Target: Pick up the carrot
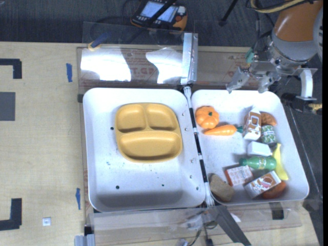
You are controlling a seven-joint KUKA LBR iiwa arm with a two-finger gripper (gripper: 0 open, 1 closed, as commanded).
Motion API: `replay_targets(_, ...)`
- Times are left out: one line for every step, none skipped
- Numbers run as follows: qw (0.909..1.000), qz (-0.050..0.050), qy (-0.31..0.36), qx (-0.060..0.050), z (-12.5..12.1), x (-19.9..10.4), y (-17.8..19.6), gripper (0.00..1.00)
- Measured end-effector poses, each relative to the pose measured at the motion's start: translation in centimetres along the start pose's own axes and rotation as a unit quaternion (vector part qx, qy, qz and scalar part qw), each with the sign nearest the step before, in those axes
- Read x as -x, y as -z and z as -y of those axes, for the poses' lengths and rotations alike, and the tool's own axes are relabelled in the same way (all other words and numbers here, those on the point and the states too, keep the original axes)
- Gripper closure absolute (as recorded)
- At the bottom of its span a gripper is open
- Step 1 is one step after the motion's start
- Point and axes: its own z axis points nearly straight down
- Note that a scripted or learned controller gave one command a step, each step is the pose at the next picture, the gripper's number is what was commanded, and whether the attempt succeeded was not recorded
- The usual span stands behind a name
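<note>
Carrot (220, 130) lay in the right bin (292, 188), just near of the pumpkin (207, 117), pointing left-right. My gripper (252, 83) hovered over the far rim, fingers apart and empty. I judged I should descend straddling its middle, clear of the pumpkin.

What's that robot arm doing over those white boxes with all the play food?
It is meant to pick up the carrot, but it has not got it yet. The gripper hangs above the back edge of the right bin, with nothing between its fingers. The carrot lies in that bin beside a little pumpkin, among other toy foods. The left bin holds a yellow tray.
</note>
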Motion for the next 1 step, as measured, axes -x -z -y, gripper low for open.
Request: replay_targets(0.9959,0.000,0.091,0.000,5.66,-1.02,-8.36,0.00)
